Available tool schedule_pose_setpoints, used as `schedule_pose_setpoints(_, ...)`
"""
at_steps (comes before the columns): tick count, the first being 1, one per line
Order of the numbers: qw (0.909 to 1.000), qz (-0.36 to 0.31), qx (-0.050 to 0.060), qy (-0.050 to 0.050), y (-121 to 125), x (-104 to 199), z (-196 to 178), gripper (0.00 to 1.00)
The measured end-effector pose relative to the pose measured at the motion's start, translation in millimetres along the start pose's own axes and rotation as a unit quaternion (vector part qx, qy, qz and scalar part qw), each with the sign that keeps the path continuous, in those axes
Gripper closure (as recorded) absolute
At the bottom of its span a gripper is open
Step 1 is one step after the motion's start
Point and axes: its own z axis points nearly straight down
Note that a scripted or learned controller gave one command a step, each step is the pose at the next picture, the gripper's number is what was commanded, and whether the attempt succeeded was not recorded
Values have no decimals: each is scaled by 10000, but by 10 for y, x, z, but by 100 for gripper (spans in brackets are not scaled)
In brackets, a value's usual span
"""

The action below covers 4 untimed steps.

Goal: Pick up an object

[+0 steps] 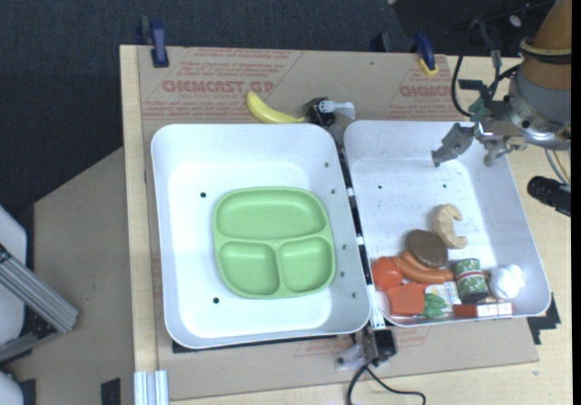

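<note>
My gripper (472, 147) hangs over the far right corner of the right bin (399, 167), its two fingers spread open with nothing between them. The toys lie in a heap at that bin's near end, well below the gripper in the camera view: a beige curved piece (448, 223), a brown disc (427, 247), an orange sausage (427, 270), a red tomato (385, 272), an orange block (407, 301), a green can (467, 278), a white ball (507, 282) and a flat red-and-white packet (486, 309).
The left bin (182, 212) holds a green divided plate (272, 242). A yellow banana (272, 111) and a small black-and-white object (327, 110) lie on the cardboard behind the bins. Two clamps (159, 40) (425, 56) grip the board's far edge.
</note>
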Motion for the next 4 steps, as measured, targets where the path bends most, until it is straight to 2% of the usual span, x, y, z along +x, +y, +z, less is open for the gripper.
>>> schedule_pose_setpoints(1,10000,25,76,20,-595,-259,1175,0)
schedule_pose_setpoints(2,10000,13,-19,6,-620,-305,1359,0)
schedule_pose_setpoints(3,10000,-34,-42,0,158,133,1371,0)
schedule_pose_setpoints(4,10000,24,30,4,-512,-214,1380,0)
